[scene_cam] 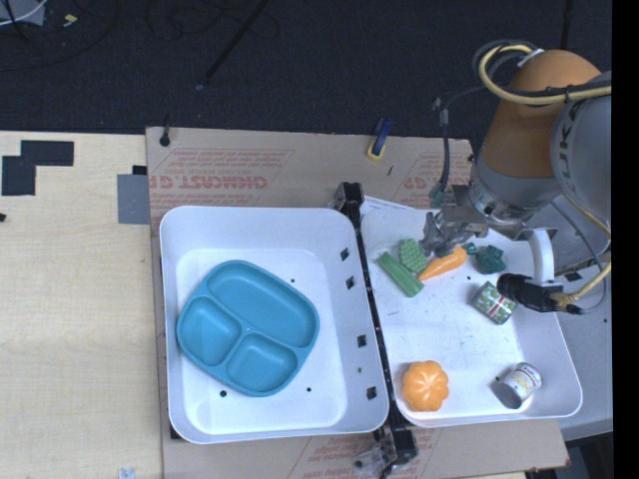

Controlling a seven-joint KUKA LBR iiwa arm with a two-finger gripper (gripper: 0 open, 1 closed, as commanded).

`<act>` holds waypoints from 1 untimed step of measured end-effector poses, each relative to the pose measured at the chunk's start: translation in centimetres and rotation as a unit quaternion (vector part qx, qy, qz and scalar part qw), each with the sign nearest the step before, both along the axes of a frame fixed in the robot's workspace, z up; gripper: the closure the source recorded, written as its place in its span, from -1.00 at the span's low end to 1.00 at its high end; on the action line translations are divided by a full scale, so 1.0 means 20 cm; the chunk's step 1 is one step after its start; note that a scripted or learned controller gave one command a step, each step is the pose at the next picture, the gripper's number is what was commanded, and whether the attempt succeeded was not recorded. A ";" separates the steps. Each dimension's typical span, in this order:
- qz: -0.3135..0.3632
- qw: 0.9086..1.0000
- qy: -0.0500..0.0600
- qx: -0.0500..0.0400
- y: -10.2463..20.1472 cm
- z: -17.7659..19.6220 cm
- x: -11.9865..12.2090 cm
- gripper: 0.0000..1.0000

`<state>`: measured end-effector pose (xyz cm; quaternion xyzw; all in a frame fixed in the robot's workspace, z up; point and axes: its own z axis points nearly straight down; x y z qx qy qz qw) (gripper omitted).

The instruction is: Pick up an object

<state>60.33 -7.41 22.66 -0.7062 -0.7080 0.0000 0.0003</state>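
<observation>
Carrot (445,263) beneath tool (439,236)

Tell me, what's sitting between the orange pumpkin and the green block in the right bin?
Nothing: the camera view shows bare white bin floor between the pumpkin and the green block.

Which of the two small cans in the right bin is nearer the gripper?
The green-labelled can, just below the gripper; the silver can lies in the bin's near corner.

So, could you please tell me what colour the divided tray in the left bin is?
Light blue; the divided tray shows clearly in the camera view.
</observation>
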 end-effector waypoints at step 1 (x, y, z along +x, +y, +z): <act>0.000 1.000 0.000 0.000 0.22 -0.05 0.14 1.00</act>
